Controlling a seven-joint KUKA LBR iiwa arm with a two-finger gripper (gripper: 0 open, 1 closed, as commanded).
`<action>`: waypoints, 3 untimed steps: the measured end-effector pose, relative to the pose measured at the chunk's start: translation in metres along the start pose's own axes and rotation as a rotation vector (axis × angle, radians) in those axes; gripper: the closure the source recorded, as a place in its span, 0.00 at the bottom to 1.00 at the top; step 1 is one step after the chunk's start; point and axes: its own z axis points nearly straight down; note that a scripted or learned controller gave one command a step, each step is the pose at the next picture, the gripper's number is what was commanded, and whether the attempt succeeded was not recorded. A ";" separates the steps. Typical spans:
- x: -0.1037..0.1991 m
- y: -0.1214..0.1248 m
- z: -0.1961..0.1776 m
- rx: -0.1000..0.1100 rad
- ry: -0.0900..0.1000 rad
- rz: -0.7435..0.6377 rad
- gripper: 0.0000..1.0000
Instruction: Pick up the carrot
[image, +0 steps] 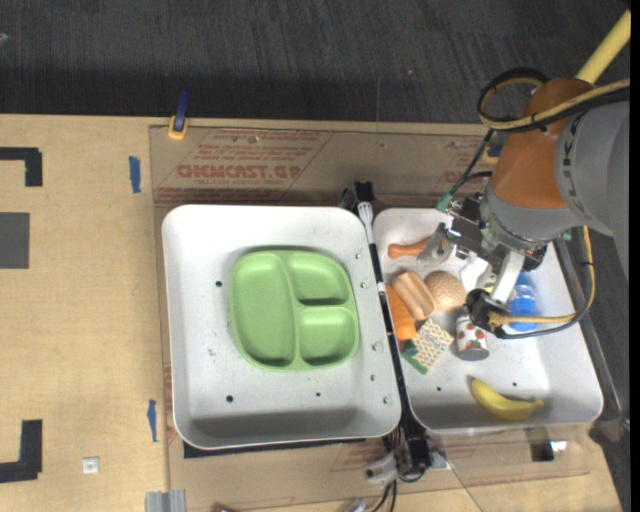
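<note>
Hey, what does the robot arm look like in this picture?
The arm is bulky, rounded and grey, with an orange band above the wrist. Yellow and black cables loop over that band. The gripper is small, dark and silvery.

place: robotics lab | evidence: grey-orange arm (560, 150), 2 white bins (190, 330), blue tape marks (134, 174) on board-covered surface (80, 350)

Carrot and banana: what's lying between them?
In the camera view, a small checkered piece lies beside the carrot, toward the banana; past it, bare bin floor.
</note>
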 end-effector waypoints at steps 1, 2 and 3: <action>0.048 -0.072 0.004 0.015 -0.005 0.071 0.00; 0.028 -0.128 0.004 0.014 -0.006 -0.009 0.00; -0.040 -0.068 0.004 0.004 -0.007 0.229 0.00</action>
